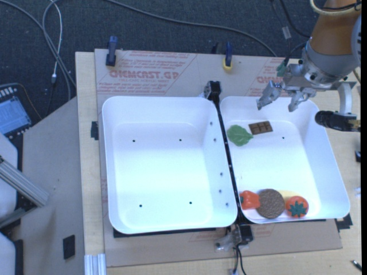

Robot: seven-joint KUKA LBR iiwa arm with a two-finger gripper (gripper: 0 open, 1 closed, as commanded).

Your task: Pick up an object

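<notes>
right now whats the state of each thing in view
claw: open, holding nothing, over the right bin's far edge
right bin: holds the food items
green leaf: flat, beside the chocolate bar
brown patty: flat at the near edge, between two tomatoes
left bin: sits beside the right bin

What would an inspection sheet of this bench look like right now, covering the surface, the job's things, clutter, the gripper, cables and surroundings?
Surface: wooden bench bearing a left bin and a right bin, side by side.
Job's things: in the right bin, green leaf beside brown chocolate bar near the far end; red pepper, brown round cookie and tomato clustered at the near edge.
Clutter: blue clamp and yellow clamp on the board's far edge.
Gripper: gripper open, holding nothing, above the right bin's far rim.
Cables: white cables looping on the floor.
Surroundings: dark carpet.
</notes>
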